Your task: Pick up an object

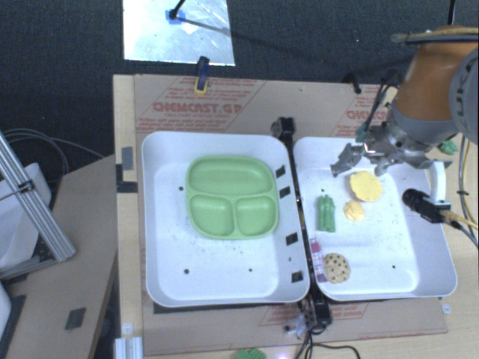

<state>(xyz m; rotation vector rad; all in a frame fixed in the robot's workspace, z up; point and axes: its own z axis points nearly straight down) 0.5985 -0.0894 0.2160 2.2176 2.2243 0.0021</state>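
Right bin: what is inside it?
The right bin holds a green vegetable piece, two yellow pieces and a cookie. The gripper covers part of its far end.

Two white bins (224,290) are sitting mid-frame on a tan tabletop (247,99) w/ faded red lettering. Left bin is holding a pale green divided tray (230,197). Right bin (389,275) is showing a yellow round piece (366,186), a smaller yellow lump (354,211), a green ridged item (326,213) & a tan cookie w/ dark chips (336,267). Arm (441,73) at upper right is showing grey w/ an orange band; tool (365,158) is looking grey-silver. Shiny silver sheet (178,22), upper left, is lying on dark carpet w/ a blue spot. Black clips are lining the seam betw. bins.
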